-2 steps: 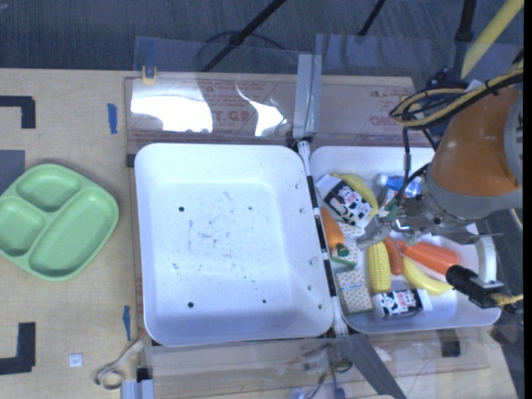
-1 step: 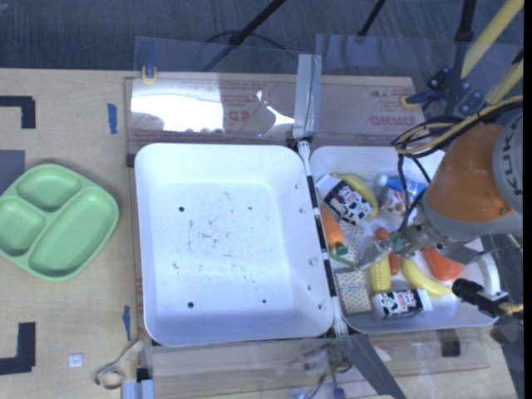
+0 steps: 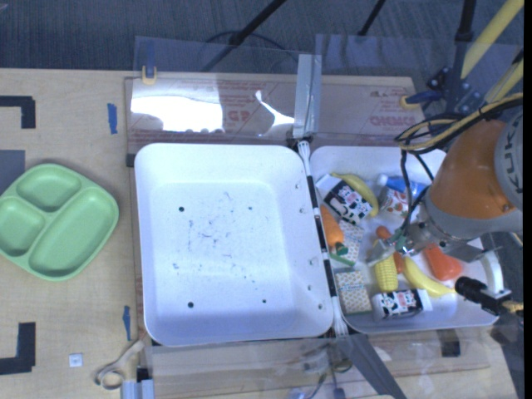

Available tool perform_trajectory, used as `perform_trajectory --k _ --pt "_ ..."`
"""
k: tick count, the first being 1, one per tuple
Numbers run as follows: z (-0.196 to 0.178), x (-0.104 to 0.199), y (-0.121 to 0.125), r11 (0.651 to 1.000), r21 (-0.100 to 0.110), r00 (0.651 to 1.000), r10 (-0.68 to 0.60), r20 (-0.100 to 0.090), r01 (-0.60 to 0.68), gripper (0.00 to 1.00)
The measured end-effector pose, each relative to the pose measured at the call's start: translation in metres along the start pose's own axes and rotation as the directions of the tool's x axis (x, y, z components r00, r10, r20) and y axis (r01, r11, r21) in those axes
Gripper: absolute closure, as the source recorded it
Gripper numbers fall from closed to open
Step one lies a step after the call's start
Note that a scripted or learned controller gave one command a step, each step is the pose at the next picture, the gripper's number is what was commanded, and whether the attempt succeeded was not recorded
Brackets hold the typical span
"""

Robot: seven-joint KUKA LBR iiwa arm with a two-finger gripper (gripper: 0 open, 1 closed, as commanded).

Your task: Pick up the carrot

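The carrot [image 3: 332,233] is lying in the right bin [image 3: 366,322], right beside the wall next to the left bin [image 3: 224,223]. The end effector [image 3: 405,243] is hanging low over the middle of the right bin, near a corn cob [image 3: 386,273] and a banana [image 3: 424,279]. I cannot tell its grip. A green plate [image 3: 56,220] is sitting on the bench [image 3: 50,339].

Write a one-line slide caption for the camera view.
KUKA arm's tool hovers low over the cluttered right bin, near the corn, while the carrot lies by the divider.
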State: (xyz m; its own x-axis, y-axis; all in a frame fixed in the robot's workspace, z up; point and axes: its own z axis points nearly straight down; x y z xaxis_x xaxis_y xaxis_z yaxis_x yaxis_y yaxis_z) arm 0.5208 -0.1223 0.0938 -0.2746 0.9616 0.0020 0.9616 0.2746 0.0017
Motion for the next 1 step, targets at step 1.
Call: perform_trajectory --k 1 --pt "-0.0879 0.0388 0.0454 0.998 0.006 0.998 0.062 0.0 -0.062 1.0"
